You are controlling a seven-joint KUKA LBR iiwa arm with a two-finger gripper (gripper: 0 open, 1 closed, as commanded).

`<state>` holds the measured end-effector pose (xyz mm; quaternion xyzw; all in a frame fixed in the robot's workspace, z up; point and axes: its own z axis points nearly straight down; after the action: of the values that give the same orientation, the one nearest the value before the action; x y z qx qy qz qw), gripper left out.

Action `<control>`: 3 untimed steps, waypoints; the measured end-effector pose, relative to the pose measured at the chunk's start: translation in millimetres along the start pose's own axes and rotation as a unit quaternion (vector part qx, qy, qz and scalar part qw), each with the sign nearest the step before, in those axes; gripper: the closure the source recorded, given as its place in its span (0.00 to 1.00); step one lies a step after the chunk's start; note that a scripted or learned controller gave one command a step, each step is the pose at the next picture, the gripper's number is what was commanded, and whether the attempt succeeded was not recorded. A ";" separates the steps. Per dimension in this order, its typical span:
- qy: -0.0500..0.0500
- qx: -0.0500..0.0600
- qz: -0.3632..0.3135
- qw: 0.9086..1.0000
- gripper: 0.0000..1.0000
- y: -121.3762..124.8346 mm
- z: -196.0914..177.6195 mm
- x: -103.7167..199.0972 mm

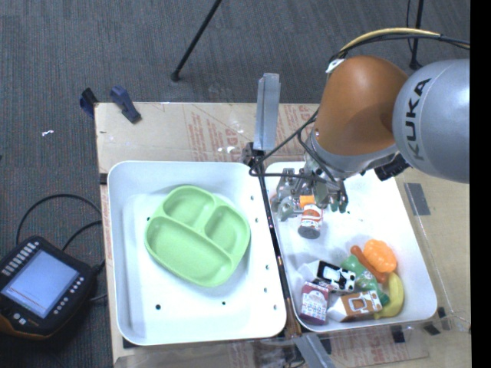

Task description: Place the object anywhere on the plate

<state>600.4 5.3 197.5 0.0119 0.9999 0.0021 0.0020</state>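
Observation:
A light green plate (198, 234) with three compartments lies in the left white bin (126, 282). My gripper (311, 199) hangs over the upper left part of the right bin (418, 244), below the orange wrist band. Between its fingers sits a small bottle (311, 219) with an orange top and a white and red label, held upright and pointing down toward the bin floor. The gripper is shut on it. The plate is well to the left of the gripper, across the wall between the bins.
Several toy foods are piled in the right bin's lower corner: an orange piece (380, 255), a banana (395, 294), small cartons (314, 301) and a black and white box (334, 274). A grey post (267, 117) stands behind the bins. A handheld pendant (42, 286) lies at the left.

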 end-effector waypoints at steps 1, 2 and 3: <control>0.002 0.002 0.018 1.000 1.00 74.6 10.8 64.1; 0.002 0.002 0.017 1.000 1.00 63.8 10.4 45.0; 0.002 0.002 0.018 1.000 0.00 63.7 10.4 45.0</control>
<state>557.0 70.1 187.2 0.0295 0.9996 0.0006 -0.0001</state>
